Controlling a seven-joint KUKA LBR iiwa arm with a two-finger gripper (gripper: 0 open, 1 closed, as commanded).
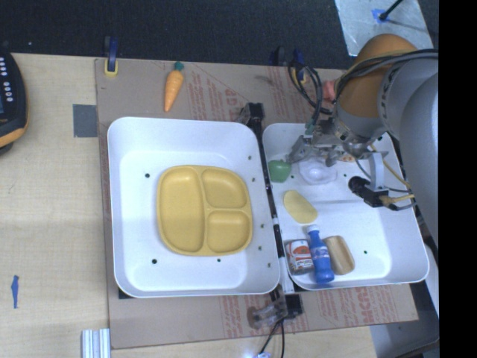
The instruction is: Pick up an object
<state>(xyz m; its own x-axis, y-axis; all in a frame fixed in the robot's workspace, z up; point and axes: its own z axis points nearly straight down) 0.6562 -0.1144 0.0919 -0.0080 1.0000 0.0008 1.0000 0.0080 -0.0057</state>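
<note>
So the two-finger gripper is down in the far end of the right-hand shallow white bin, and honestly I can't tell from this angle whether it's parted or clamped, the wrist clutter hides it.

Closest candidate is the small green rounded object, just beside the gripper on its left, against the bin wall. There might be a clear cup-like thing right under it, hard to say.

Nearer the camera from the gripper: a pale yellow oval piece, its long axis slanting, then a red-and-white can, a blue plastic bottle and a tan cylinder bunched together.

The left white bin holds a yellow three-compartment plastic tray.
</note>
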